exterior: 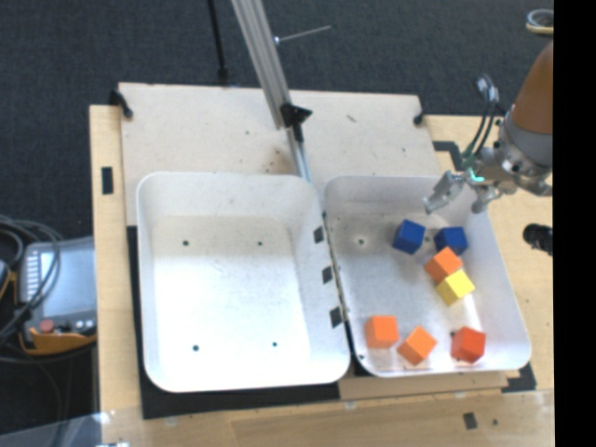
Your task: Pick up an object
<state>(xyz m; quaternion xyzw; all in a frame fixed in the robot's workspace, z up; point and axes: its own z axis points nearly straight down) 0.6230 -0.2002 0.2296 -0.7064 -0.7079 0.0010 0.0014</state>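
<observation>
**Gripper over the right bin's far edge, 7 blocks below it**

You are looking down on 2 white bins side by side. The left bin shows you a bare floor with a few dark dots. The right bin holds all the blocks.

Your gripper sits at the far right corner of the right bin, just above its rim, with the grey arm coming in from the right and the orange band above the wrist. You can see 2 fingers spread apart, 1 pale finger angled left and 1 at the right; nothing lies between them, so read the hand as released and carrying no block.

Nearest to it you have 2 blue blocks: the left blue block and the right blue block, close together. Touching below the right one is an orange block, and a yellow block sits against that.

Along the near wall you find 3 more: an orange block at left, an orange block in the middle just beside it, tilted, and a red block near the right corner.

A metal rail slants across the board behind the bins.
</observation>
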